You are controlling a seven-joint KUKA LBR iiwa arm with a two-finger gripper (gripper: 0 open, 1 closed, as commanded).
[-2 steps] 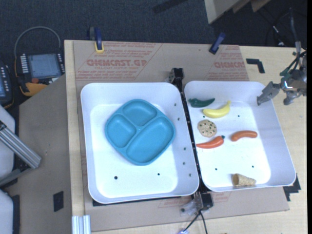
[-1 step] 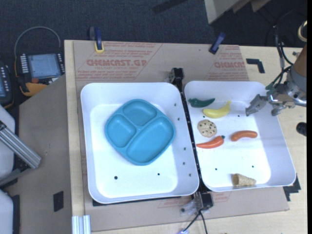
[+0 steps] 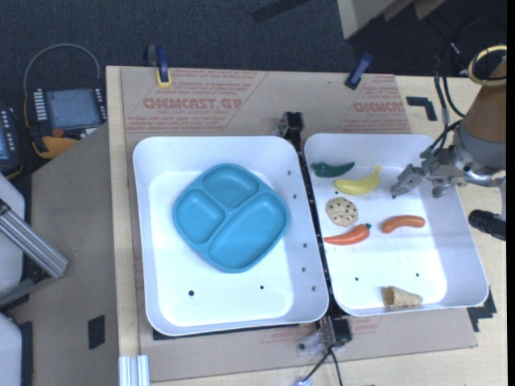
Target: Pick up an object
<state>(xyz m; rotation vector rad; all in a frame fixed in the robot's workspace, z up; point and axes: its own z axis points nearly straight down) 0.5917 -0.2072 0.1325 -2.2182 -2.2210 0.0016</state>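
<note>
The banana (image 3: 359, 184) lies in my right bin (image 3: 459, 288), beside the green pepper (image 3: 332, 168) and cookie (image 3: 342, 211). My claw (image 3: 420, 180) hovers just right of it, fingers spread, pinching nothing. Risk, as I judge it: the curved banana could roll away, or I could nudge the sausage (image 3: 401, 224).

arm (image 3: 487, 119): enters from right, wrist low | gripper (image 3: 412, 180): pointing left, nothing held
</note>
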